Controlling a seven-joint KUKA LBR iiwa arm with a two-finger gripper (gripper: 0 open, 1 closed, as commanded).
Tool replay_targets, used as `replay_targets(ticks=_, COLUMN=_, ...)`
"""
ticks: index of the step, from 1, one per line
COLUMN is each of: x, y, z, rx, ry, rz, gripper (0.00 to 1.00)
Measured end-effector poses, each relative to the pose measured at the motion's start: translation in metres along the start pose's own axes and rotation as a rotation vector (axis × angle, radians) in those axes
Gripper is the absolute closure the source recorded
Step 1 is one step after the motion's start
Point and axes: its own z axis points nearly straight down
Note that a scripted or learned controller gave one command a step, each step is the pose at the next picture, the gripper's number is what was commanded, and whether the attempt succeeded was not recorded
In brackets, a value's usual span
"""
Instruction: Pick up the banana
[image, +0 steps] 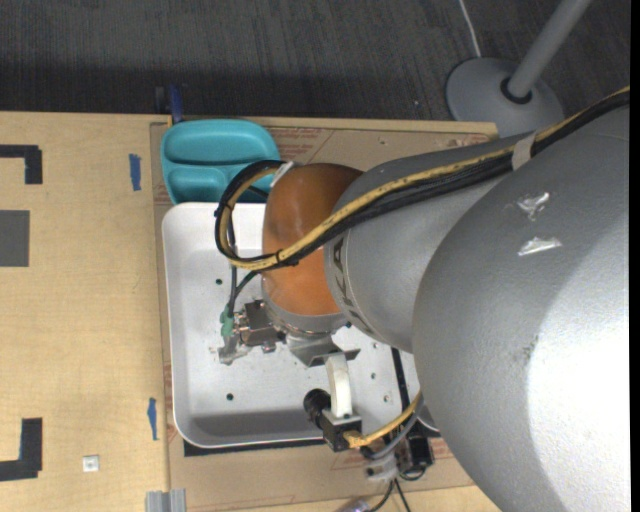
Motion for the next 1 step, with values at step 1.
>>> replay_targets(ticks=1, x=-0.0072, y=-0.0004, z=0.0909, rx=-0.002, ry=0.001, rz=-0.133, gripper=0.00)
